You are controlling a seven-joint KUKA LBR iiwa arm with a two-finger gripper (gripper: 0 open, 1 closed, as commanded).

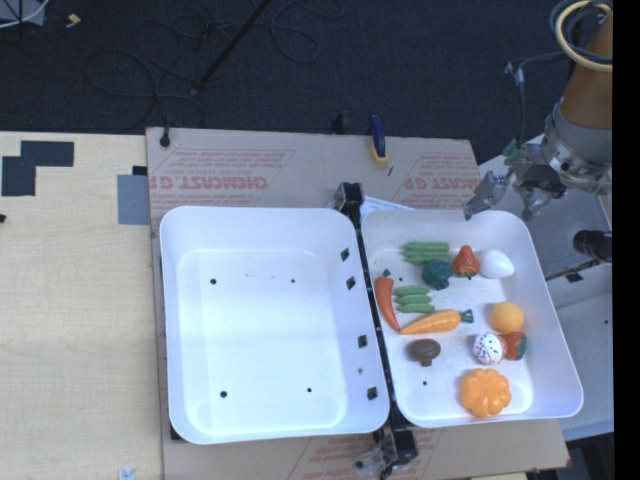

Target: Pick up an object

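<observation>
You have two white bins side by side on a cardboard sheet (250, 173). Take the black divider clips (360, 308) between them as your landmark. Left of the clips, the left bin (185, 298) shows only its white floor with a few small dark dots.

Right of the clips, the right bin (550, 358) holds all the toy food. Nearest the clips lies a red-orange chili (384, 301), with an orange carrot (434, 321) slanting away from it. Above these sit a green bean pod (427, 251), a dark green broccoli piece (436, 274) and a second green pod (413, 298). Below the carrot is a brown mushroom (424, 349). Farther from the clips you find a strawberry (465, 261), a white egg (496, 263), an orange (507, 317), a speckled white ball (487, 347) touching a red item (515, 345) that is hard to identify, and an orange pumpkin (485, 392).

The gripper (508, 193) hangs beyond the right bin's far corner, well right of the clips, holding nothing; its fingers are spread apart. The arm is cut off by the frame edge.
</observation>
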